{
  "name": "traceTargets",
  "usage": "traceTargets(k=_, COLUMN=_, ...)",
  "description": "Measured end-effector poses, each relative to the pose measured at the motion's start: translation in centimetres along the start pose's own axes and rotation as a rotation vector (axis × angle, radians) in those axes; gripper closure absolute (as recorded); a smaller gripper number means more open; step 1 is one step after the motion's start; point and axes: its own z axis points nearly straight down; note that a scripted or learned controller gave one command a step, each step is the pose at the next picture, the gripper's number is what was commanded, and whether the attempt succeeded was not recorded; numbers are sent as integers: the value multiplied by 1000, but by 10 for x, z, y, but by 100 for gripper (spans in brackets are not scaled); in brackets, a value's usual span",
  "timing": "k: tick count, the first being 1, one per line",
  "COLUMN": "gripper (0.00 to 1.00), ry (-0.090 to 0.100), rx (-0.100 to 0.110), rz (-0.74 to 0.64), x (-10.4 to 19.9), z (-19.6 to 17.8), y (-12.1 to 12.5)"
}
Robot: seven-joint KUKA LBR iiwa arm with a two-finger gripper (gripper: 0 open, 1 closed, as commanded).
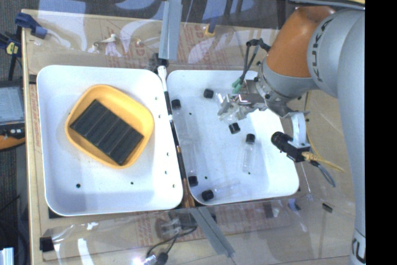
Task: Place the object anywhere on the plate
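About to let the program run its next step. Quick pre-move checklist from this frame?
1. Plate in left bin: ok, yellow plate sits there, a dark ribbed slab covering its middle.
2. Objects in right bin: ok, clear vials with black caps, e.g. one.
3. Claw over right bin: ok, above its upper middle.
4. Object held in claw: cannot tell, clear clutter at the tip.
5. Free space on plate: ok, yellow rim bare around the slab.
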Motion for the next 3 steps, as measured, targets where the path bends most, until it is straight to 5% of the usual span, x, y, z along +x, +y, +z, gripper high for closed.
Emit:
traceTargets(k=1, gripper=100, ry=1, rx=1, rz=-70, x=89, z=17, y=60)
traceTargets(k=2, gripper=100, ry=-1, rx=-1, rz=-280, x=162, z=-6, y=57)
traceTargets(k=3, gripper=0, ry=-1, rx=-1, rz=-280, x=162, z=-6, y=57)
